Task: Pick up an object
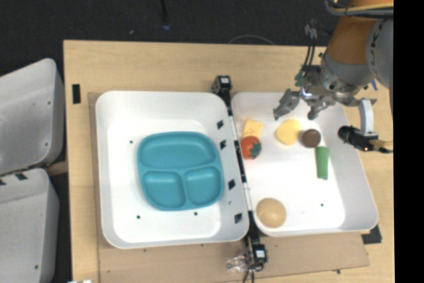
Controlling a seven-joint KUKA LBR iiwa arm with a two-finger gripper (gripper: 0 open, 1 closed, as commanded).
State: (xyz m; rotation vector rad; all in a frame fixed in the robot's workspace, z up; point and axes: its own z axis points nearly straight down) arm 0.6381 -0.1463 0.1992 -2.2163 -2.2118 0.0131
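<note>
The arm (354, 30) is cut off at the frame's right, and its gripper (301, 106) hangs over the back of the right bin (351, 202), fingers spread apart with nothing between them. Just in front of the gripper lies a pale yellow object (287, 132), touching what looks like a brown ball (311, 138); its exact kind is hard to tell. A green stick (322, 163) lies beyond those, a yellow wedge (252, 127) and red-orange piece (250, 147) sit left of the yellow object, and a tan round thing (271, 212) rests nearer the front. The left bin (119, 222) holds a teal divided tray (180, 169). Both bins stand on a light wooden bench (83, 63) against dark flooring.
</note>
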